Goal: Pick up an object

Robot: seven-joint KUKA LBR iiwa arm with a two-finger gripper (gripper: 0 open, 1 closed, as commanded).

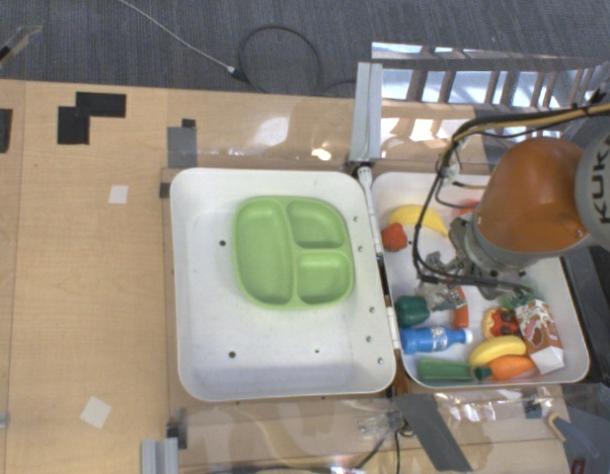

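Pale wooden desk (78,294) carries two shallow white plastic bins side by side. Left bin (216,363) holds a light green three-compartment plastic tray (290,251), lying flat near the bin's centre, slightly toward the far side. Right bin (576,354) holds the loose objects: a yellow rounded piece (416,215) at the far left, an orange-red small block (394,236) just near of it, a dark green rounded piece (411,310) against the left wall, a blue plastic bottle with white cap (435,340) lying on its side near of that, a dark green elongated piece (445,370) along the near wall, a yellow toy banana (496,350) touching an orange rounded piece (511,367), and a red-and-white printed carton (538,329) at the near right. Grey arm with orange band (527,200) reaches in from the right, over the right bin's middle. Claw (453,286) hangs low over the bin centre, just right of the dark green rounded piece and far of the blue bottle; a small orange-red item (461,314) lies directly by it. Claw opening: cannot tell, cabling and wrist obscure it. No object visibly gripped.
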